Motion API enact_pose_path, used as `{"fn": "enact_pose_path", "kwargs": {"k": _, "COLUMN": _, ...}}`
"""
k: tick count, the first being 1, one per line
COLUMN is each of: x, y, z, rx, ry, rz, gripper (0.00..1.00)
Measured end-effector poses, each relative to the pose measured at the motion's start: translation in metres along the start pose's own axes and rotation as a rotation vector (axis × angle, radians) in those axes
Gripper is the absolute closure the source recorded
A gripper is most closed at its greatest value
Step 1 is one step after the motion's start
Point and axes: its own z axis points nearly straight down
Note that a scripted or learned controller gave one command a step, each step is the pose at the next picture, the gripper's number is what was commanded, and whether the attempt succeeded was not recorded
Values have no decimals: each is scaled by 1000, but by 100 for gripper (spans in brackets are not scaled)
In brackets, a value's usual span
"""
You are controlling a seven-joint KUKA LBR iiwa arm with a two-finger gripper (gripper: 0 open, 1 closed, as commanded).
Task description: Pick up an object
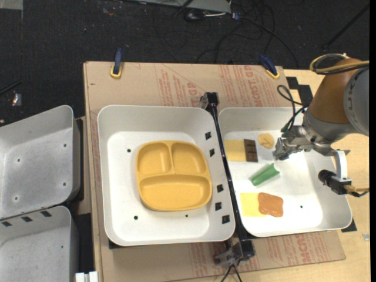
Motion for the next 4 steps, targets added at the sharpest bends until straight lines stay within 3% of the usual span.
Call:
{"fn": "enact_pose_path", "kwargs": {"k": 2, "x": 9, "y": 8, "z": -105, "rx": -1, "ry": 0, "rz": -4, "gripper": 100}}
{"fn": "enact_pose_path", "kwargs": {"k": 4, "x": 120, "y": 11, "z": -92, "rx": 6, "ry": 5, "rz": -8, "gripper": 100}}
